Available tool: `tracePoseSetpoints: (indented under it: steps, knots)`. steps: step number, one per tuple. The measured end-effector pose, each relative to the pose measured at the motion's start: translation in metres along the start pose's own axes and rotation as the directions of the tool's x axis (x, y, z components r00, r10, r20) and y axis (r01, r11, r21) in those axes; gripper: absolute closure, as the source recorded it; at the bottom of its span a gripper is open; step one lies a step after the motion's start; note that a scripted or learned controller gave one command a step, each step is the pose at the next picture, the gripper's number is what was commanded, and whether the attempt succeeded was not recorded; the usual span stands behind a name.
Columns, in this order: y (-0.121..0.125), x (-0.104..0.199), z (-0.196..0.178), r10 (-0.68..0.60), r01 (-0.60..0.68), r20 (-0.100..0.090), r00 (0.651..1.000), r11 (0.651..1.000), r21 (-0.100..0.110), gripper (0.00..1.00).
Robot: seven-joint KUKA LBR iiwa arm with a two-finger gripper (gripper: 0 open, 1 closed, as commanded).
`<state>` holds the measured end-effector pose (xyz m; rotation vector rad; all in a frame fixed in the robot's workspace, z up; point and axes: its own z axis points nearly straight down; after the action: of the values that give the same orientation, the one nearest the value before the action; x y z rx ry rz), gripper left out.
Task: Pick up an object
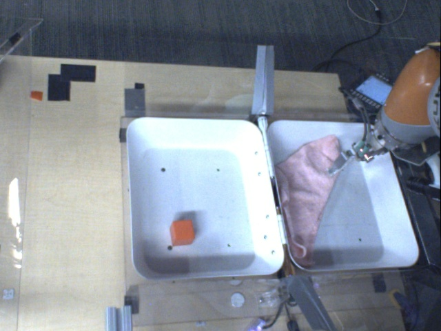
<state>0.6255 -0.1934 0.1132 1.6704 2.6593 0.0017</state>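
A pink cloth (305, 185) lies crumpled along the left side of the right bin (386, 247), reaching from its back wall to near its front corner. A small orange cube (182, 232) rests on the floor of the left bin (148, 185), toward the front. My gripper (340, 163) reaches in from the right and hangs low at the cloth's upper right edge, at or just over the fabric. Behind it the orange band (412, 95) of the arm rises over the bin's back right corner.
A metal divider post (263, 81) stands behind the seam between the two bins. Black blocks (69, 80) and a small orange tag (36, 96) sit on the wooden bench at the far left. Cables and a device (372, 88) lie behind the right bin.
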Motion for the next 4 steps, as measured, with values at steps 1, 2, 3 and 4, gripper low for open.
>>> tracePoseSetpoints:
  steps: [1,2,3,4]
  knots:
    - [0.039,-0.016,0.022,-0.122,0.122,-0.006,0.993,0.992,0.013,0.00]
    - [0.036,0.007,0.023,-0.249,0.249,0.009,0.969,0.969,-0.004,0.00]
    - [0.039,0.008,0.013,-0.248,0.248,0.010,0.969,0.969,-0.009,1.00]
    - [0.067,0.054,-0.058,-0.221,0.221,0.003,0.975,0.975,-0.004,1.00]
